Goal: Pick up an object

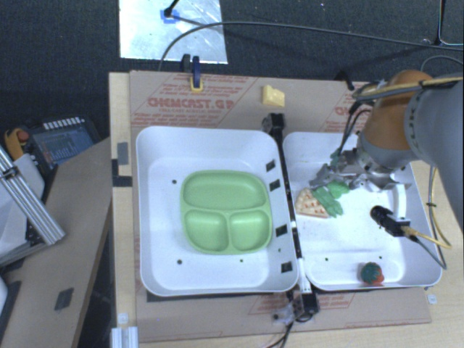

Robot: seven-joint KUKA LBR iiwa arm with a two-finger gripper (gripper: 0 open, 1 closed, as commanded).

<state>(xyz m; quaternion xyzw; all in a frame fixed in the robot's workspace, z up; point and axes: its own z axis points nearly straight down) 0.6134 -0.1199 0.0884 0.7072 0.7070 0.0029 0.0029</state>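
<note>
On the bench under my fixed overhead camera, a printed cardboard sheet (pixel 217 96) carries two shallow white bins side by side, a layout that keeps every candidate within the arm's sweep. The left bin (pixel 159 165) holds a single item, a pale green compartment tray (pixel 223 211), lying flat and roughly centred. The right bin (pixel 348 245) holds the smaller pieces, and I judge the try is being made there.

The grey arm (pixel 435 129) reaches in from the right, bent down over the upper-left part of that bin. Its gripper (pixel 335 176) hangs just above, perhaps touching, a green leafy toy (pixel 331 198). From this slant I cannot tell whether the gripper is open or closed, nor whether anything is held. The approach from above makes sense to me, since the bin's walls rule out coming in from the side.

The green toy lies against a tan waffle-like wedge (pixel 310 203), close to the divider between the bins. That crowding could make a clean pick awkward. A small green and red ball (pixel 371 272) sits well apart near the bin's front edge, an easier target if this one fails. A yellow block (pixel 273 95) rests outside both bins on the cardboard.
</note>
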